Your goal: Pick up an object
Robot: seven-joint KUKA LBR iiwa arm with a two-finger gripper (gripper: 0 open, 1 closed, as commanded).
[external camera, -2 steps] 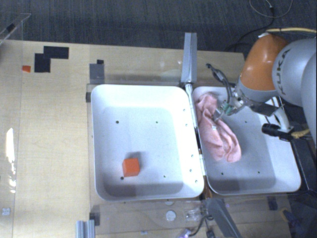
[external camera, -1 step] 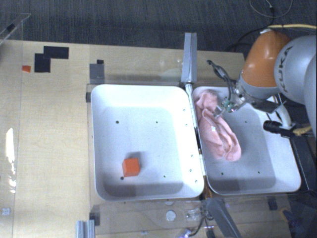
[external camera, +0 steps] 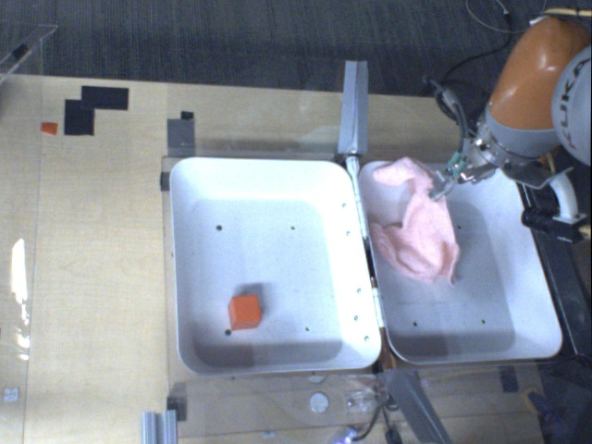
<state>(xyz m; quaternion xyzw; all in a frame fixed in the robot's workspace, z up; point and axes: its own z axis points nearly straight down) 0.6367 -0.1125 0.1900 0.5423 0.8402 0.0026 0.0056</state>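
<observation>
A crumpled pink cloth (external camera: 416, 225) lies in the right bin (external camera: 518, 322), against its left wall. My gripper (external camera: 441, 186) reaches in from the upper right and its tips sit at the cloth's upper right edge. The cloth is drawn up into a ridge that runs from the tips downward, so the gripper looks shut on a pinch of it. A small orange block (external camera: 245, 312) rests on the floor of the left bin (external camera: 268, 211), near its front left corner and far from the gripper.
A grey metal divider post (external camera: 352, 109) stands between the two bins at the back. Black markers (external camera: 92, 107) and a small orange tag (external camera: 49, 129) lie on the wooden bench at far left. Cables (external camera: 453, 100) trail behind the arm.
</observation>
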